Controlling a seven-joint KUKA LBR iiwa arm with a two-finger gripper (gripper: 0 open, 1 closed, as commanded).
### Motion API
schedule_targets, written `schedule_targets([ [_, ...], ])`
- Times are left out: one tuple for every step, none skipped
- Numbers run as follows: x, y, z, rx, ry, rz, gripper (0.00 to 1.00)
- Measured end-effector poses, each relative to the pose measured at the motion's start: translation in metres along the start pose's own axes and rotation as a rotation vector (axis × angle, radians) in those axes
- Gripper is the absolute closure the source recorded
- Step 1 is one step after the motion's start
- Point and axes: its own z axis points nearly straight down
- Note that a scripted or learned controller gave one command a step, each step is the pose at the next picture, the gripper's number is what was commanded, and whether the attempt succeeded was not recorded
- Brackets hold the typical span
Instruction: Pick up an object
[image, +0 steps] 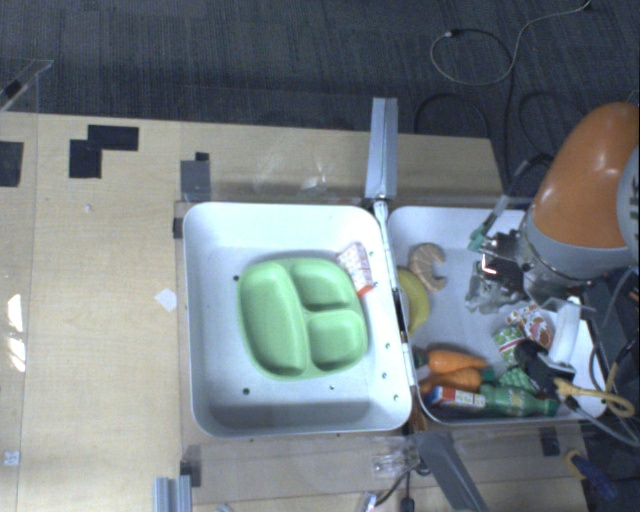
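So the loose stuff is mostly piled in the right bin. There's one tan curved piece near the top, kind of cashew-shaped with a notch in it. One yellow fruit is jammed against the wall shared with the other bin. Two carrots lie side by side, touching, along the bottom. One green bottle with a red and white label lies flat against the front wall, just below the carrots. One crinkly green packet with red and white print sits toward the right side, partly under the robot.

The left bin has one green tray, pale green with three compartments, sitting about in the middle. One small red and white wrapper is right at the tray's top right corner.

The arm comes in from the right, and its orange band bulges over the right bin's upper right corner. The gripper points down over the bare middle of the right bin, between the tan piece and the green packet and touching neither as far as I can see. I honestly can't tell if it's open or closed, too much clutter around it. Nothing looks held.
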Motion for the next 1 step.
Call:
schedule_targets([
  [0.0012, 0.0012, -0.0104, -0.002, 0.0, -0.009, 1.0],
])
